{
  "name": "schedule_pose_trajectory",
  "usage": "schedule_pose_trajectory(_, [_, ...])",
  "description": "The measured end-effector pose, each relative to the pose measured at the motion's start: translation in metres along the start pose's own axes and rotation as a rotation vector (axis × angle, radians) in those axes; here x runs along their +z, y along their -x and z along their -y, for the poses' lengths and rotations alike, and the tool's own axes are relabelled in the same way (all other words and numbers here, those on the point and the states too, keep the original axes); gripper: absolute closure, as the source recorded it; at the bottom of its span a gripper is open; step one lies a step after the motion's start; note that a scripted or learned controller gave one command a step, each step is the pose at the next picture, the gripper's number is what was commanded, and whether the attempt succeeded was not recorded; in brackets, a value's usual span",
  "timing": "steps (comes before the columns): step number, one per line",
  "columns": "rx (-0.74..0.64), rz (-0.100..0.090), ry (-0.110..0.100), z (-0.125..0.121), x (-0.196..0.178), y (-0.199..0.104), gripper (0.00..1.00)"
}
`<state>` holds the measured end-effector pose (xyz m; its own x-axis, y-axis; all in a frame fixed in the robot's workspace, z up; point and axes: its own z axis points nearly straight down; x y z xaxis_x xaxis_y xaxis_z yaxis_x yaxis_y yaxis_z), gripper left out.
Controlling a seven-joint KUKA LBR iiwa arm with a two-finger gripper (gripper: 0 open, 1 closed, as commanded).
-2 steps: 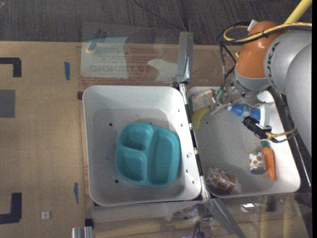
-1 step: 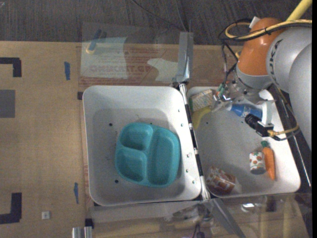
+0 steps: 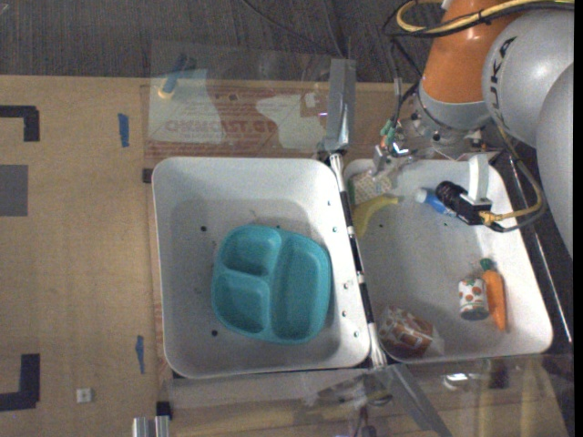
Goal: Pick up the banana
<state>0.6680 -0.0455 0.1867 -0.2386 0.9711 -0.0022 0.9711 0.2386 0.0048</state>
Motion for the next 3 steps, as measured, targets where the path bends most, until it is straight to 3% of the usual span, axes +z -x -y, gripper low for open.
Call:
schedule_pose_trajectory(1, [-0.001, 0.000, -0.002, 0.000, 0.001, 0.000, 0.00])
schedule_pose_trajectory(2, [0.133, -0.002, -0.005, 0.081, 0.001, 0.008, 0.00])
schedule_pose_trajectory(3, [-0.052, -0.001, -0.001, 0.082, 0.094, 0.036, 0.00])
